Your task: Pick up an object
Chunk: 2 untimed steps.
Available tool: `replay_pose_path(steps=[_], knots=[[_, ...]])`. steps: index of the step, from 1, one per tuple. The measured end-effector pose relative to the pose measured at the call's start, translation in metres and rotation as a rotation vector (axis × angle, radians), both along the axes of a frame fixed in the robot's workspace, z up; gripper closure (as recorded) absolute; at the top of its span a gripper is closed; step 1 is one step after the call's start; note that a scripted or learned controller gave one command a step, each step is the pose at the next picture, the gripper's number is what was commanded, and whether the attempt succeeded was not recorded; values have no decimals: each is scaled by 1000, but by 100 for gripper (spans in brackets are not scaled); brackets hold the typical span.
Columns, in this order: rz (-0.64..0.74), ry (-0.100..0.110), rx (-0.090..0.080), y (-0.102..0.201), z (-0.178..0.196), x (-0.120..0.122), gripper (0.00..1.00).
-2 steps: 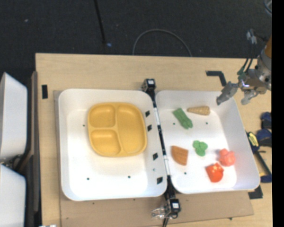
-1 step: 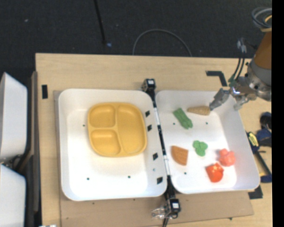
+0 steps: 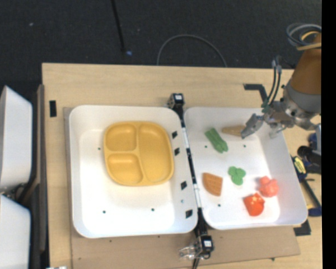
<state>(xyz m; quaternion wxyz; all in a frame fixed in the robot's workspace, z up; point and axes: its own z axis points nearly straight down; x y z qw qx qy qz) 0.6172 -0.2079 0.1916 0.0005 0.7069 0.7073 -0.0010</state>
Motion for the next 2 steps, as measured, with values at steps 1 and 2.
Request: replay_pose_path(steps=[1, 2], knots=[[-3, -1, 0, -4, -41, 2, 0], [-2, -6, -2, -5, -28, 4, 100]])
